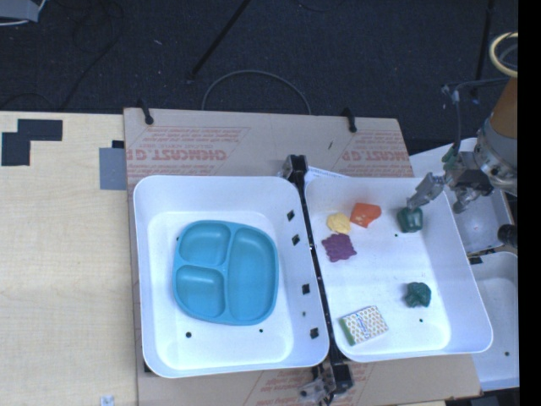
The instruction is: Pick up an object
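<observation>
Green lump [411, 219] sits near the right bin's [461, 265] far right edge, under the end effector [414, 203]; whether it's grasped, I cannot tell. Other pieces lie apart, leaving room.

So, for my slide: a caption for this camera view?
Tool above a dark green object in the right bin.

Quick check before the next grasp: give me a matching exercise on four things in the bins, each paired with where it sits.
Things:
1. blue plate
2. orange piece
3. patterned block
4. purple piece

Places:
A. right bin, near front edge
B. left bin
C. right bin, just in front of the yellow piece
D. right bin, beside the yellow piece, toward the arm

Pairs: 1-B, 2-D, 3-A, 4-C
</observation>
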{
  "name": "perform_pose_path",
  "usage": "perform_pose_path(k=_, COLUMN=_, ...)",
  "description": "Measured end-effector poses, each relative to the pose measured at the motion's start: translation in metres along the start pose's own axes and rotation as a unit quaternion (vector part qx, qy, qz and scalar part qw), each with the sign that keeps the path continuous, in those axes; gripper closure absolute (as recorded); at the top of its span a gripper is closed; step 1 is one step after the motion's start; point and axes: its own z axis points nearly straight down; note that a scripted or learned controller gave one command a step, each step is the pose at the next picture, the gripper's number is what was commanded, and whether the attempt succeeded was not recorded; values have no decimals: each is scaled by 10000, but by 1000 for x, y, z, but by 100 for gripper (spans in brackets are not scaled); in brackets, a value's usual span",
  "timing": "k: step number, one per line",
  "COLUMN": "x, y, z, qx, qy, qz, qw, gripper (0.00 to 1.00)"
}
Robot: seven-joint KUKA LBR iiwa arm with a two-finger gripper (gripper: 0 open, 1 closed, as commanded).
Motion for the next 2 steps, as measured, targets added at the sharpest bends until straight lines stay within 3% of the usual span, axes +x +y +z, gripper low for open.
perform_pose_path(k=1, x=0, y=2, z=-8, qx=-65, qy=-15, qz=-10, qw=10000, gripper=0)
perform_pose_path(k=2, x=5, y=5, z=36, qx=-44, qy=-10, qz=-20, qw=10000, gripper=0)
